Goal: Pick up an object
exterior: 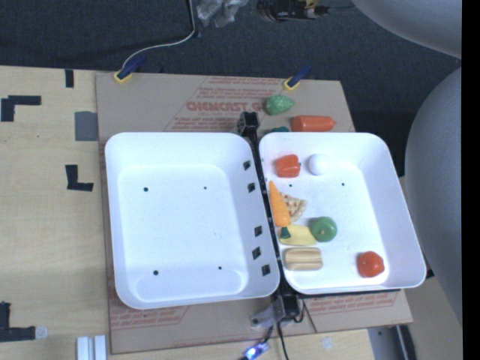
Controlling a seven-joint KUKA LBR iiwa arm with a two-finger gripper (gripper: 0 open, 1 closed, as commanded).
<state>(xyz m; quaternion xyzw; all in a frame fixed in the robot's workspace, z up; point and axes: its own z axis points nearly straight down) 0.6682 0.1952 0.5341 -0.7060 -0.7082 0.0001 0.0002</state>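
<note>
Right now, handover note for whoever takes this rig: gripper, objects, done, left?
Gripper: cannot tell its state from this view; grey arm at the right edge.
Objects: right white bin holds an orange carrot, green round fruit, red tomato, white egg, tan bread piece. A green leafy toy lies on the cardboard behind the bins.
Done: nothing lifted.
Left: pick one object.
</note>
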